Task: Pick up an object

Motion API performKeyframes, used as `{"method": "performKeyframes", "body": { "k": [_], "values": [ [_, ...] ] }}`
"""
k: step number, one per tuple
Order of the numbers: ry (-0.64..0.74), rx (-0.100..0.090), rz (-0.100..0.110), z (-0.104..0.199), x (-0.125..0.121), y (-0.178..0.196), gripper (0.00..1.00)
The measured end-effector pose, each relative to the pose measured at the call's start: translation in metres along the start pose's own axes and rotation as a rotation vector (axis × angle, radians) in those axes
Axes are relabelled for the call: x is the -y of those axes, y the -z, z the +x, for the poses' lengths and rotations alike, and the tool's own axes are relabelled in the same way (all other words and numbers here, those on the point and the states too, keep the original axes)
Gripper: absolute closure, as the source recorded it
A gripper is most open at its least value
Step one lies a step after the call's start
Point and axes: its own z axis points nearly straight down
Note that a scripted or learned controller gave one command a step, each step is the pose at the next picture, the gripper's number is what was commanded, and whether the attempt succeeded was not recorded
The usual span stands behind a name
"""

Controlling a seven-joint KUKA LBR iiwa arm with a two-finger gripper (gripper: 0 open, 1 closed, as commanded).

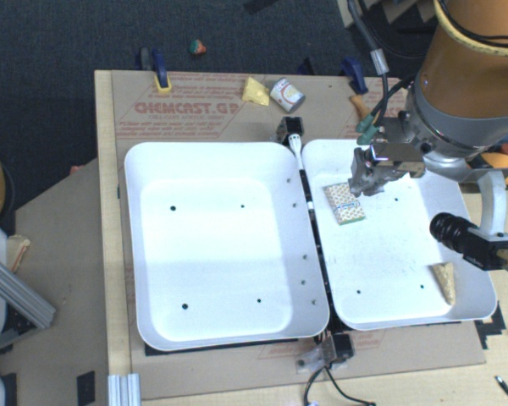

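Camera view: we look down at a slant on the bench, with the arm reaching in from the right.
Bins: we count two, both white and shallow, side by side. They are the left bin and the right bin.
Things in the right bin: we count two, well apart from each other.
Packet: one, small, flat and oblong with a fine checked print. It lies in the far left part of the right bin, near the wall shared with the left bin.
Packet's long axis: it runs at a slant, from its far end on the left to its near end on the right. The far end points toward the back wall of the bin.
Wedge: one, tan and narrow, in the near right corner of the right bin. Its thin tip points toward the near rim and its long axis runs almost straight from far to near.
Claw: one, low over the far right corner of the packet. We cannot tell whether it touches the packet.
Claw's state: we cannot tell whether it is wide or narrow, and we see nothing held in it.
Behind the bins: one yellow scrap with one small box just beside it.
Blue clamps: two, both on the far edge of the bench, one to the left and one to the right.
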Motion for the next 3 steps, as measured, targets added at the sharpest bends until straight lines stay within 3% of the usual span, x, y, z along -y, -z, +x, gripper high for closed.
{"method": "performKeyframes", "body": {
  "k": [1, 2, 3],
  "values": [
    [-0.001, -0.002, -0.007, 0.037, -0.001, 0.117, 1.00],
    [-0.023, 0.007, 0.002, -0.114, 0.001, 0.131, 1.00],
    [-0.020, 0.009, 0.004, -0.243, 0.002, 0.140, 1.00]
  ]
}}
